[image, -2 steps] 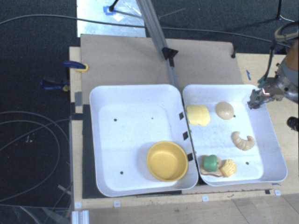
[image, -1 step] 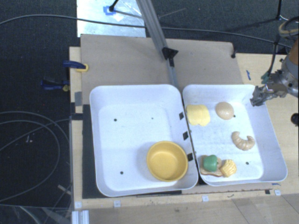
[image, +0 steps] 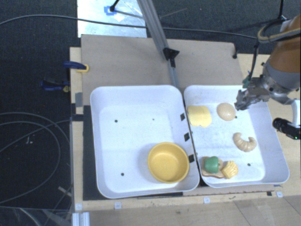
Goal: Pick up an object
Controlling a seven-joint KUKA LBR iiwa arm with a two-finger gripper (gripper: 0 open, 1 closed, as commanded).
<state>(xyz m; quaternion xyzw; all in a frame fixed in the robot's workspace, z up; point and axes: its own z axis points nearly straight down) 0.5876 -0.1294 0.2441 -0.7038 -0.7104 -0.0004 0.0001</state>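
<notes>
Toward the far side of the right bin (image: 277,164), a pale round egg-like piece (image: 226,111) lies on the white floor, and the end effector (image: 241,101) hangs just beside its right edge, low over the bin; whether it touches the piece cannot be told. How its tips are set cannot be told either, since the dark metal there blurs together, and nothing can be seen pinched in it. Left of the round piece, near the bin's left wall, lies a flat yellow slice (image: 199,116). Nearer in the same bin rests a tan croissant (image: 245,142), curved and lying apart from the others. At the near left corner of that bin sits a small cluster: a green piece (image: 211,164) on top of a tan piece, with a yellow ridged piece (image: 230,169) just beside it on the right. The left bin (image: 108,107) touches the right one along their shared edge and holds a yellow bowl (image: 168,162), upright, near its near right corner. Both bins rest on the brown counter (image: 127,60). A grey pole (image: 153,20) slants from the far edge down toward the gap between the bins. The grey arm (image: 284,65) with its orange band comes in from the right.
</notes>
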